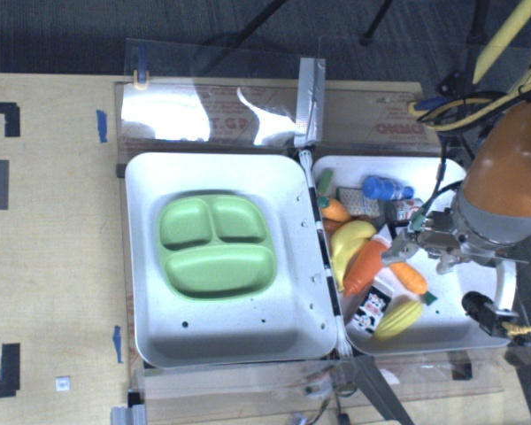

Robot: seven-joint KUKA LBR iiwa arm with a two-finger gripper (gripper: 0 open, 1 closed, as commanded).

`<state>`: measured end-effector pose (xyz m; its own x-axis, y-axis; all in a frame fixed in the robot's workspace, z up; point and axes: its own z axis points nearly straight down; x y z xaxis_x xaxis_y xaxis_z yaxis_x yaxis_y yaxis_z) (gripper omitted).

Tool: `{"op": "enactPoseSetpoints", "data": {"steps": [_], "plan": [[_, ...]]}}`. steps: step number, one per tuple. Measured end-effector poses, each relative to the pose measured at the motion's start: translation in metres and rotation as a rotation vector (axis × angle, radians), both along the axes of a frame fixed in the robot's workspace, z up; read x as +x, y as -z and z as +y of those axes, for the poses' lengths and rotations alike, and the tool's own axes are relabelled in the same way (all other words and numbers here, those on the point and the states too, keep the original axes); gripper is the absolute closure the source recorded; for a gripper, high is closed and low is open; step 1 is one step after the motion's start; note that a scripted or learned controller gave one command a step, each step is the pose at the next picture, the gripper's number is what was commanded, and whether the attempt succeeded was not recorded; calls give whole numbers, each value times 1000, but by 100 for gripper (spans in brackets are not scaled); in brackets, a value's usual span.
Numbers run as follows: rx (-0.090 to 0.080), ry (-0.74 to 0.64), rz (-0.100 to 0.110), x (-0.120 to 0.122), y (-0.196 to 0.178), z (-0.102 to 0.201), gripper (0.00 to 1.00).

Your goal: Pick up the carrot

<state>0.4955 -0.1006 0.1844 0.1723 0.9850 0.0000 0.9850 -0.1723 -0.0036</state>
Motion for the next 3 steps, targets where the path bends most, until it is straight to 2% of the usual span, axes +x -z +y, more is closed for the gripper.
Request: {"op": "enactPoseSetpoints", "data": {"steps": [1, 2, 3], "plan": [[-1, -10, -8, -8, 98, -40, 0], [-2, -8, -9, -7, 89, -40, 100], [-1, 96, 0, 47, -19, 33, 100]]}}
